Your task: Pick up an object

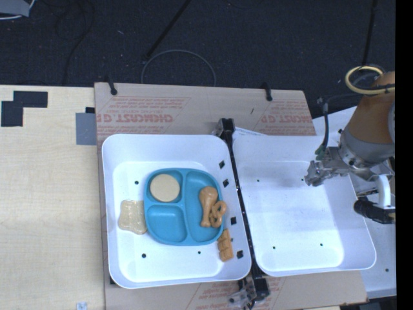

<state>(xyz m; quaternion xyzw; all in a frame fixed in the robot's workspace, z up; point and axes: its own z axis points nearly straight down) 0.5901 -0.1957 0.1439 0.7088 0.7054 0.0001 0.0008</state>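
Note:
In the left bin (122, 148) lies a blue compartment tray (169, 228). A round beige disc (164, 187) rests in its upper left compartment. A tan pretzel-like piece (211, 206) fills its right compartment. A pale beige slab (132, 216) lies on the bin floor against the tray's left edge. A small orange-brown piece (225, 245) sits just off the tray's lower right corner. My gripper (314, 173) hangs over the upper right part of the right bin (290, 237), far from all of these.
A black divider clamp (233, 192) runs between the two bins. Cardboard (168, 112) lies under the bins. The arm's grey body (369, 131) with cables stands over the right bin's right rim. Pale wooden bench top (45, 205) stretches to the left.

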